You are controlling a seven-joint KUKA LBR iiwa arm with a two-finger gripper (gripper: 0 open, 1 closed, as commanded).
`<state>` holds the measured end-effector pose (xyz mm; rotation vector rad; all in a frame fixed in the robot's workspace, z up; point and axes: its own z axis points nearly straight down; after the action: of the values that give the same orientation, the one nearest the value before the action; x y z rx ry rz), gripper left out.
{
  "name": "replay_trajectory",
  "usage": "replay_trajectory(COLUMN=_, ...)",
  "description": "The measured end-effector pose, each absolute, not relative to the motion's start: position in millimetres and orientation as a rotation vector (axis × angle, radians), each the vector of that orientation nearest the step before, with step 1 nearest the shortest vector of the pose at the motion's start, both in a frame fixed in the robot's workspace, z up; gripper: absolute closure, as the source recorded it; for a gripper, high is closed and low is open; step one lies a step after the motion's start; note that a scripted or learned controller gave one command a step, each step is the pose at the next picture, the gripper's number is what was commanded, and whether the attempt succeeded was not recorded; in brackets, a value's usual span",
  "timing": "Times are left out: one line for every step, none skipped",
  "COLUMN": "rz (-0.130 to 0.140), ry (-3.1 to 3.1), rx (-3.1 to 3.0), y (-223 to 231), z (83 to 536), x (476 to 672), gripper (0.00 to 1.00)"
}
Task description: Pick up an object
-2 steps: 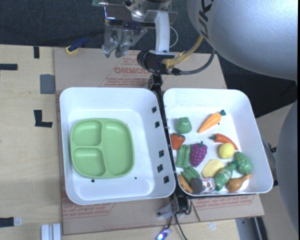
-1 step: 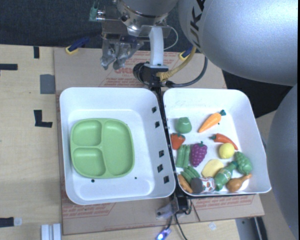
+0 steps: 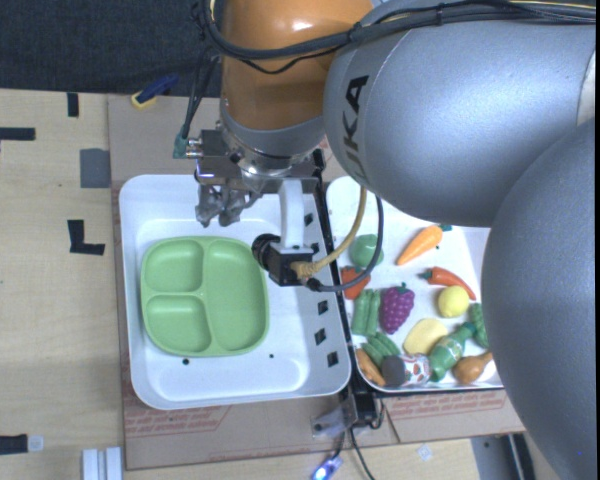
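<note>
My gripper [image 3: 221,211] hangs over the far part of the left bin [image 3: 230,380], just above the far rim of a green divided plate [image 3: 205,296] that lies flat in that bin. I see nothing in the gripper. The right bin [image 3: 467,245] holds several toy foods: an orange carrot [image 3: 420,245], purple grapes [image 3: 396,306], a yellow lemon [image 3: 454,301], a red chili [image 3: 443,277], a yellow squash [image 3: 423,336] and green vegetables [image 3: 365,311]. The arm's grey body hides much of the right bin.
A black cable fitting [image 3: 275,260] with a yellow hose hangs beside the plate's right edge, near the wall between the bins. Brown cardboard [image 3: 120,148] lies under the bins. A blue and yellow object [image 3: 155,90] rests at the bench's far edge.
</note>
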<state>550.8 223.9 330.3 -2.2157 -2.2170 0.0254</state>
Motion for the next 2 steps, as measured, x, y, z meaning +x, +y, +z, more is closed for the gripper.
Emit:
replay_trajectory(rz=-0.002, ry=-2.227, rx=-2.213, y=235, z=381, x=485.0, gripper=1.0)
replay_trajectory(rz=-0.018, ry=-2.228, rx=-2.22, y=233, z=501, x=483.7, gripper=1.0)
